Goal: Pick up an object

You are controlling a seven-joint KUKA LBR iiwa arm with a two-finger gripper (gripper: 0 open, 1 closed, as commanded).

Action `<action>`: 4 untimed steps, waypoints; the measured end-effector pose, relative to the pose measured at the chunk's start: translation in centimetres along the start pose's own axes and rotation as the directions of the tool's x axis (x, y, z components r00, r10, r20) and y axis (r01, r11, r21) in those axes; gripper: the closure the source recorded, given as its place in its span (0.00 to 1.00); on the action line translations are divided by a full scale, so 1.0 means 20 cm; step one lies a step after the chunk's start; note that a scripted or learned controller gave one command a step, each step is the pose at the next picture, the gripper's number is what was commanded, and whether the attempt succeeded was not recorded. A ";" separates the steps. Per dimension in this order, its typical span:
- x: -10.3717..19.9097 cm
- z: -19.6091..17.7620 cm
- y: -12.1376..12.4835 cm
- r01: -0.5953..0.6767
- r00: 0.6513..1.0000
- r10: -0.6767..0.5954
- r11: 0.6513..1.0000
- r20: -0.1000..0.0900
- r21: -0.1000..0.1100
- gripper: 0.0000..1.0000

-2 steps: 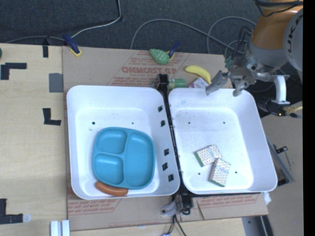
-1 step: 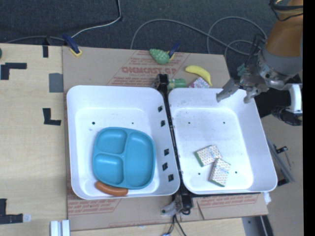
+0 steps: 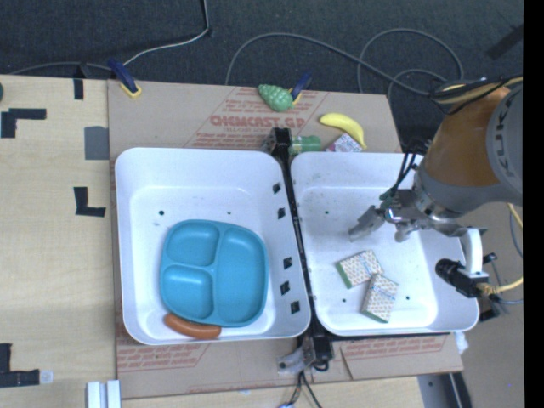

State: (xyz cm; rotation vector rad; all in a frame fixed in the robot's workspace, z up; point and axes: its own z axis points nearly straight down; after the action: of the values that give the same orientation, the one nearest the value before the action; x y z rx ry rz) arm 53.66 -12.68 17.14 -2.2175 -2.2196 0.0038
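Roughly, by size:
Tabletop (image 3: 51,253): carries two white bins side by side on a cardboard sheet (image 3: 170,113).
Arm (image 3: 472,155): reaches in over the right edge of the right bin.
Left bin (image 3: 136,172): holds a blue divided plate (image 3: 212,270) toward its front, with an orange sausage-like toy (image 3: 192,327) touching the plate's front rim.
Right bin (image 3: 340,172): holds two small patterned packets, one (image 3: 359,268) near the middle, the other (image 3: 380,297) just beside it toward the front edge.
Tool (image 3: 384,219): hangs over the right bin, back of the packets; whether it is released or clenched I cannot tell; nothing visible in it.
Beyond the back edges: a yellow banana (image 3: 343,127) and a green toy (image 3: 276,96).
Risk: the packets look flat and nearly touch, so a descent may likely pinch an edge, slip off, or nudge both.
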 end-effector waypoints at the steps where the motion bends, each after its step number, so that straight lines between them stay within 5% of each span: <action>1: 0.10 0.41 0.03 -0.003 1.000 0.003 1.000 0.007 -0.015 0.00; 2: -0.10 -0.10 0.44 0.000 1.000 0.000 1.000 0.004 -0.009 0.00; 3: -0.12 0.12 0.13 -0.001 1.000 0.001 1.000 0.001 -0.002 0.00; 4: -0.06 0.41 0.09 -0.001 1.000 0.001 1.000 0.001 -0.004 0.00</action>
State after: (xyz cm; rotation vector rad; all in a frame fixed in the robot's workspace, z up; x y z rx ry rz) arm 55.35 -13.85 8.85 -2.2216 -2.2208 0.0001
